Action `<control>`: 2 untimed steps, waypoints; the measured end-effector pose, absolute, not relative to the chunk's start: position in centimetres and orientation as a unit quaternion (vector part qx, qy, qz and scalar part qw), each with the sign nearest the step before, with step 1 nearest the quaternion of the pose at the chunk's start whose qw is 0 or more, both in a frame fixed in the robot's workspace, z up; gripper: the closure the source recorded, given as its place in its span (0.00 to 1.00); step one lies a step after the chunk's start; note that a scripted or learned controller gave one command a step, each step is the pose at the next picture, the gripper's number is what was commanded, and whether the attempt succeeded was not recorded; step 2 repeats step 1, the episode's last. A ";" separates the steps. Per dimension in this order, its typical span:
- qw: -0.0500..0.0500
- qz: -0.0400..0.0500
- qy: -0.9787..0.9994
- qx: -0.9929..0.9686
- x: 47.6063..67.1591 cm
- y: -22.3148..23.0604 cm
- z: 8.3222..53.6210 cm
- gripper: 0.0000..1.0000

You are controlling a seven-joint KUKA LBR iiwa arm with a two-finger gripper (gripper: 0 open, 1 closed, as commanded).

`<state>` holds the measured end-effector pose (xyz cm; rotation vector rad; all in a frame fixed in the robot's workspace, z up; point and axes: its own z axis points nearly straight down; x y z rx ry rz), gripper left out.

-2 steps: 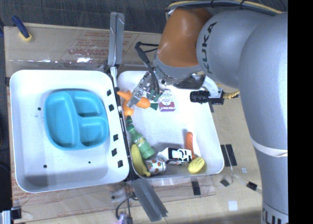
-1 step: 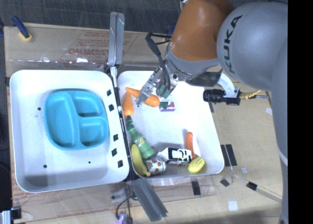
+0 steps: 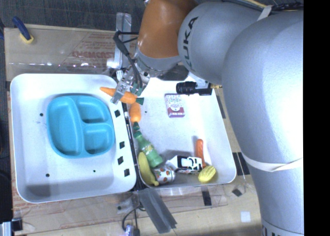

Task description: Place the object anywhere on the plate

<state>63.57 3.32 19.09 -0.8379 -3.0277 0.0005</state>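
Orange carrot (image 3: pixel 114 92) sits at the gripper (image 3: pixel 125 89), over the rim between the two bins, at the top edge of the left bin (image 3: pixel 20 127). It looks clamped between the fingers, near its thicker end. Judged: light, stiff plastic toy, smooth and tapered, so it may slip or swivel; a mid-body hold is safer. Blue plate (image 3: pixel 80 125) lies in the left bin, near, down-left. A second carrot (image 3: pixel 135 113) lies just below.

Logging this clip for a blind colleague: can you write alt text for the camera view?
The grey arm's gripper hangs over the seam between two white bins, at an orange carrot-shaped toy. The left bin holds a blue sectioned plastic plate; the right bin holds scattered toy food along its lower edge.
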 end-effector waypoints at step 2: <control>-0.001 0.000 -0.964 -0.267 63.6 3.3 19.1 0.00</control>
